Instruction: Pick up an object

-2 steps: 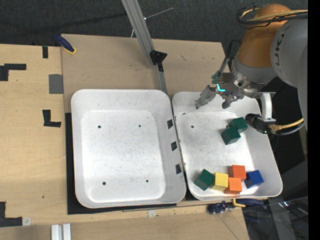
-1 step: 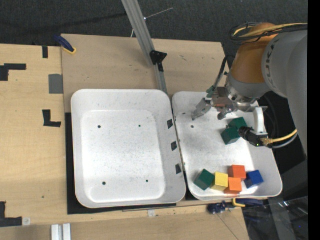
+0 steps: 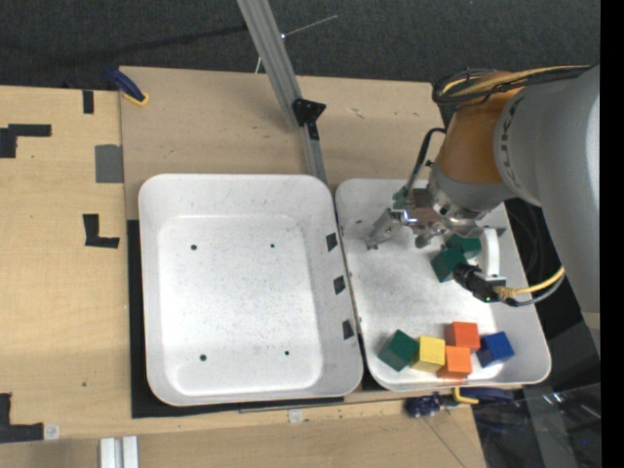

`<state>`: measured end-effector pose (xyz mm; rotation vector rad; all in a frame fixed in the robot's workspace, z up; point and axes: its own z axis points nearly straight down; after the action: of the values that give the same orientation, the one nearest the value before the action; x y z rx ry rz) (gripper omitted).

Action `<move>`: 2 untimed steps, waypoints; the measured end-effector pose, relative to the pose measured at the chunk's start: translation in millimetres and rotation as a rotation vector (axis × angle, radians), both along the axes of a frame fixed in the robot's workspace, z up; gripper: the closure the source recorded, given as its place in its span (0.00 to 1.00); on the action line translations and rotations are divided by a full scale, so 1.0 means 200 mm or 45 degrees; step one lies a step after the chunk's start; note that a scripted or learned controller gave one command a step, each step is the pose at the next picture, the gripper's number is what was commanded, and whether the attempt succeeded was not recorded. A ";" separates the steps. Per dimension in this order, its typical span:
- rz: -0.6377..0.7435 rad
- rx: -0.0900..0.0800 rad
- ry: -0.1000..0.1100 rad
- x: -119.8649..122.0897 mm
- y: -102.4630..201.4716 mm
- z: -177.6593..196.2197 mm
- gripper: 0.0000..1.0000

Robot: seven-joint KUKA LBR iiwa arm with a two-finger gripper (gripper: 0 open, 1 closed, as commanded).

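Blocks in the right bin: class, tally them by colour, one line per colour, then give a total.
Green block: 1
Yellow block: 1
Orange blocks: 2
Blue block: 1
Total: 5, clustered at the near end of the right bin.

My own wrist covers the upper right corner of the right bin (image 3: 366, 291), and my arm (image 3: 546, 135) runs off the right edge. A dark green block (image 3: 456, 258) sits partly hidden under my wrist.
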<state>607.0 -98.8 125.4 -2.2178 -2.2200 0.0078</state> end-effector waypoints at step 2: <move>0.002 0.002 -0.004 0.00 0.01 -0.12 1.00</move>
<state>606.5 -97.1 101.2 -2.2163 -2.2227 0.0030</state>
